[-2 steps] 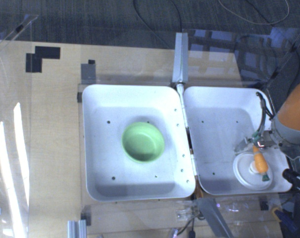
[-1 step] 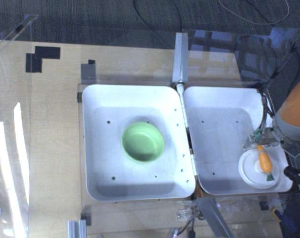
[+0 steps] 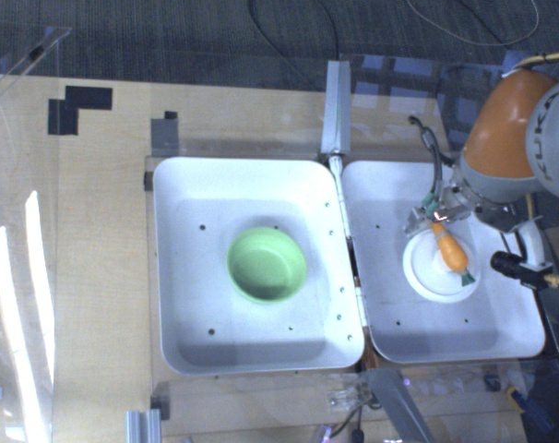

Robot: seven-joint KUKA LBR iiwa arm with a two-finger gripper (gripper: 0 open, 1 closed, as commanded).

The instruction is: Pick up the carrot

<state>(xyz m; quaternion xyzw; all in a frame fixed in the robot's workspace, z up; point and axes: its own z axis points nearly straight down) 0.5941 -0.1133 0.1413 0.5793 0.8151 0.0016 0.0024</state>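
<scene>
Lying on a white plate [image 3: 436, 280] in the right bin [image 3: 390, 330], toward the worktop's right edge: carrot [image 3: 451, 249], long axis slanting from upper left to lower right. Hovering at its upper end: claw [image 3: 436, 215], finger state impossible to tell. Sitting in the left bin [image 3: 187, 247]: green bowl [image 3: 267, 264].

Left bin [image 3: 178, 275]: one green bowl [image 3: 267, 263], upright, near the centre. Right bin [image 3: 390, 321]: one white plate [image 3: 425, 280] bearing an orange carrot [image 3: 451, 249], laid at a slant. Gripper [image 3: 435, 216] at the carrot's upper end, apparently touching it; finger position too small to make out.
</scene>
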